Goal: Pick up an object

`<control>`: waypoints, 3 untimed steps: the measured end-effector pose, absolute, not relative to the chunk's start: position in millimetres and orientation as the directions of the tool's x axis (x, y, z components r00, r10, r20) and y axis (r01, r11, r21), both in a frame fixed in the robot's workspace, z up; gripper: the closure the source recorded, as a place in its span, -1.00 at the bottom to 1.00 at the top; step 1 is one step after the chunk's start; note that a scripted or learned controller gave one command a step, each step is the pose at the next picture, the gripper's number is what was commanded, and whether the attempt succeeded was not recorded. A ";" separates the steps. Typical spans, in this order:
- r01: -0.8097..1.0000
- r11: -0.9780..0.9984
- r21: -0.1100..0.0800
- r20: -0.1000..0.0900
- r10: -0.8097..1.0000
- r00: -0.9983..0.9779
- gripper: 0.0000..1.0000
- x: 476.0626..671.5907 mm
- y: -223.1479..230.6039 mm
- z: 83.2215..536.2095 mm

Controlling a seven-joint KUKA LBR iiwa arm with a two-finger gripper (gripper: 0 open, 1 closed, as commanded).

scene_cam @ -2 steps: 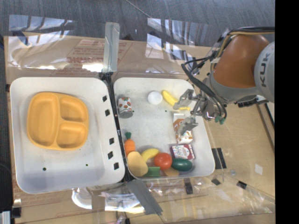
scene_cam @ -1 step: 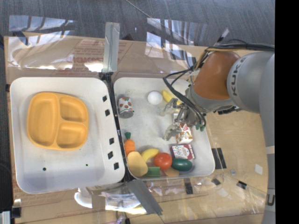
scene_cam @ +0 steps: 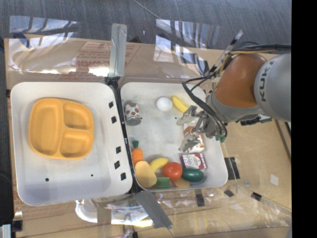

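Camera view: my gripper [scene_cam: 192, 129] is low in the right bin [scene_cam: 148, 90], over a small orange-and-white carton [scene_cam: 194, 139].

I see the metal fingers [scene_cam: 188, 114] spread apart on either side of the carton's upper end, which lies flat near the bin's right wall; I can't tell whether they touch it. Just below it lies a red-and-white packet [scene_cam: 192, 161], then a green vegetable [scene_cam: 192, 175] and a tomato [scene_cam: 172, 170]. A white ball [scene_cam: 164, 103] and a banana [scene_cam: 180, 103] lie above. The left bin [scene_cam: 20, 182] holds an orange divided tray [scene_cam: 60, 128].

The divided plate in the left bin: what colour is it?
The divided plate is yellow-orange, seen plainly in the camera view.
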State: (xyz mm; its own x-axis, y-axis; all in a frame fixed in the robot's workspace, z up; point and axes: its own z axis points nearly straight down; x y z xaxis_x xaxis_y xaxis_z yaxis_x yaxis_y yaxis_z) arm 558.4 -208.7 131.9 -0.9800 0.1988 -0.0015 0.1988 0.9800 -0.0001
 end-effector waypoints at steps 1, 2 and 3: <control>0.156 0.988 -0.001 -0.004 0.156 -0.988 -1.00 594.1 -210.4 93.4; 0.156 0.988 0.000 -0.003 0.156 -0.988 -1.00 563.6 -208.2 93.4; 0.219 0.976 -0.001 -0.006 0.219 -0.976 -1.00 600.3 -210.2 94.6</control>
